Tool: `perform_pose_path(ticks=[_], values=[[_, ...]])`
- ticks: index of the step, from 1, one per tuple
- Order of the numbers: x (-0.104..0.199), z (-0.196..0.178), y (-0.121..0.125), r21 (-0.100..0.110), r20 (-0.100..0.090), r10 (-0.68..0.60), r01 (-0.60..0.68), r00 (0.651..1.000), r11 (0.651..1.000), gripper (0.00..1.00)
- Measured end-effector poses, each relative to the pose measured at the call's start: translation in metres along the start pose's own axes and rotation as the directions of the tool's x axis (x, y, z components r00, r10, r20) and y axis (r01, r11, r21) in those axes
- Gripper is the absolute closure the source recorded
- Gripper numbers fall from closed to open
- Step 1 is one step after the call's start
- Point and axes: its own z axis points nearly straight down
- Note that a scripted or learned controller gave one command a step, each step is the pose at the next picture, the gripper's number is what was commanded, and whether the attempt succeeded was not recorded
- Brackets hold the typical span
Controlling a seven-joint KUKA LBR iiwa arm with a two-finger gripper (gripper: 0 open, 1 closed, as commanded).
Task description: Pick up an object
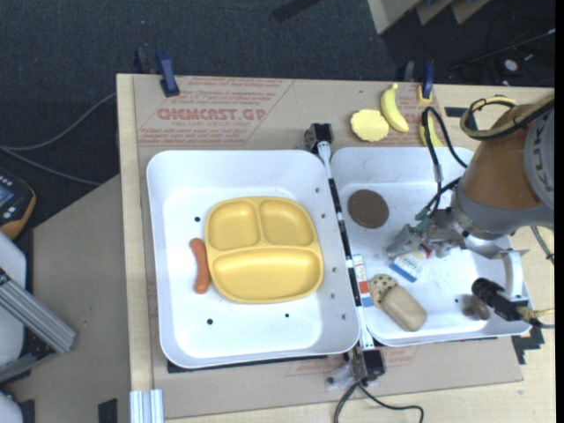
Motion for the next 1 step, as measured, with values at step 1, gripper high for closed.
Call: perform_pose_path(ticks=[1], values=[[0.0377,0.0159,0.0332,-0.019,0.008,0.003,-0.003,1.000,1.000,0.00]])
